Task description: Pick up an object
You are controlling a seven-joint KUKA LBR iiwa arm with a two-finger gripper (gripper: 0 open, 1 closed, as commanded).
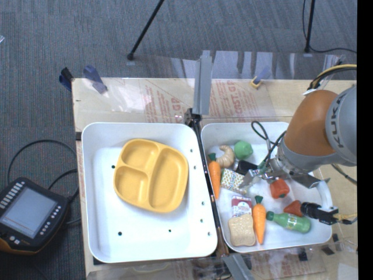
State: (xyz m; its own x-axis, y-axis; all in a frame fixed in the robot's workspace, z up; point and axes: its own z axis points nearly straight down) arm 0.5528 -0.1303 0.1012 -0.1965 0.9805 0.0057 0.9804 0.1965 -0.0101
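My gripper (260, 174) hangs low inside the right bin (245, 126), near its middle. It is just above a patterned packet (233, 181) and beside a red toy vegetable (280, 188). Around it lie a green ball (243, 149), a croissant (225, 155), a carrot (214, 178) along the bin's left wall, a second carrot (259, 219), a red-and-white packet (240, 205), a bread slice (242, 231), a green bottle (289, 221) and a small red piece (294, 207). Nothing is visibly held.
The left bin (93, 156) holds a yellow divided plate (152, 174). A grey metal post (202, 86) stands behind the gap between the bins. The arm's bulky orange-banded wrist (315, 130) hangs over the right bin's right side. A teach pendant (26, 212) lies on the floor at left.
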